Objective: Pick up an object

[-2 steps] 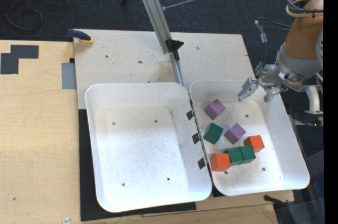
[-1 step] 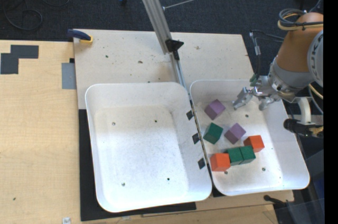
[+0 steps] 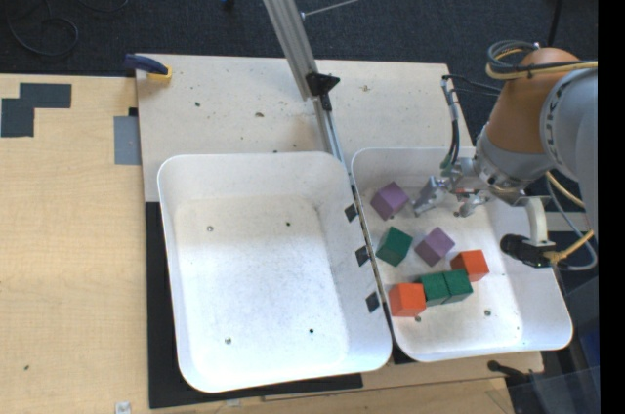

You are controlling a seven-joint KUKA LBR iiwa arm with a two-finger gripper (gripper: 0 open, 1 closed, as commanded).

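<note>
The right bin holds several small blocks: a purple one at the back left, another purple one in the middle, a green one, a green double block, an orange one and an orange one near the front. My gripper hangs over the bin's back part, just right of the back purple block and behind the middle purple block. Its metal fingers point left and look apart, with nothing between them.
The left bin lies beside the right one. A slanted aluminium bar rises from the divider between the bins. Cables run down to the wrist. A blue and yellow clamp sits at the bench's back left corner.
</note>
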